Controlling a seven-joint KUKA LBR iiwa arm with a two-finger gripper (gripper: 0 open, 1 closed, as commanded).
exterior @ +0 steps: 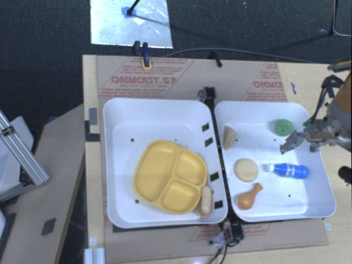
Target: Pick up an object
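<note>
Objects for picking lie in the right bin [316, 202]: a green round piece [284, 127] near the back, a blue bottle [288, 170] with a white cap lying on its side toward the right wall, a cream round disc [246, 170] just left of the bottle's cap, an orange pear-shaped piece [248, 196] in front of the disc, and a tan wedge [228, 137] against the left wall. Gripper [293, 141] reaches in from the right, above the bin's right part, between the green piece and the bottle, touching neither as far as can be seen; nothing sits in it, and whether it is wide or narrow I cannot tell. Left bin [118, 147] holds a yellow divided plate [170, 176], with a beige oblong piece [205, 199] just beside the plate's front right edge.
</note>
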